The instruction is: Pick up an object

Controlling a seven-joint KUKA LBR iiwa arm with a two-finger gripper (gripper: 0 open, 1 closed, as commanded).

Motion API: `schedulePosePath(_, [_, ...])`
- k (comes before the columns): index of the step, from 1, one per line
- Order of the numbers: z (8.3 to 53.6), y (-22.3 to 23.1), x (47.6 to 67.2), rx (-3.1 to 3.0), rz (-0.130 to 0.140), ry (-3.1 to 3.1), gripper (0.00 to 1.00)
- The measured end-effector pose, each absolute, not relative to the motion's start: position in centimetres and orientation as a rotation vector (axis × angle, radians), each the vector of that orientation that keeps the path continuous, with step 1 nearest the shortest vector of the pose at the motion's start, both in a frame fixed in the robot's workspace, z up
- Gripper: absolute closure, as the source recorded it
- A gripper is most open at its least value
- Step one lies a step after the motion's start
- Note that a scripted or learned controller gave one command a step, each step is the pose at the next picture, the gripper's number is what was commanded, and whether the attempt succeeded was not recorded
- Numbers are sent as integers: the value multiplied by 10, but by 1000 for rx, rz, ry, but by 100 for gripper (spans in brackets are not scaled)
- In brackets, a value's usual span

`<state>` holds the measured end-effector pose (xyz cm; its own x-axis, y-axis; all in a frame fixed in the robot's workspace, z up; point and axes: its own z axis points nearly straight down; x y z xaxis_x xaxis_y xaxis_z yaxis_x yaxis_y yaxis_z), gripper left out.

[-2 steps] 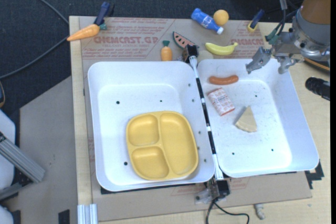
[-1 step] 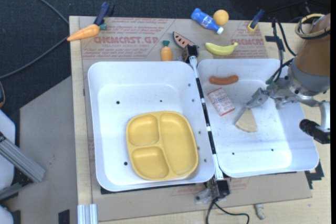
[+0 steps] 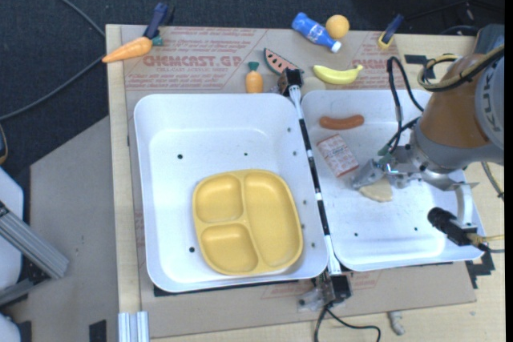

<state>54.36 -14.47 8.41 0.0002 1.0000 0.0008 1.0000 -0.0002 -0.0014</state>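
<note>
In the right bin (image 3: pixel 401 248) lie a reddish sausage (image 3: pixel 342 122), a pink-and-white packet (image 3: pixel 337 154) and a pale tan flat piece (image 3: pixel 377 193). My gripper (image 3: pixel 380 175) is low in this bin, right above the tan piece's upper edge and just right of the packet. The view does not show anything held in it. The grey arm with its orange band comes in from the right.
The left bin (image 3: pixel 160 132) holds a yellow three-part plate (image 3: pixel 247 220). On the bench behind the bins lie a carrot (image 3: pixel 128 50), a watermelon slice (image 3: pixel 278 60), a banana (image 3: pixel 337 74), a blue bottle (image 3: pixel 314 31) and an orange (image 3: pixel 337 26).
</note>
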Motion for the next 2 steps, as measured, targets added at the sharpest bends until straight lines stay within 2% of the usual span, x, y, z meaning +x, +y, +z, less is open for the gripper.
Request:
schedulePosePath(1, [94, -145, 544, -2224, -1, -2221, 100])
schedulePosePath(2, [185, -67, 561, -2220, -2, -2224, 100])
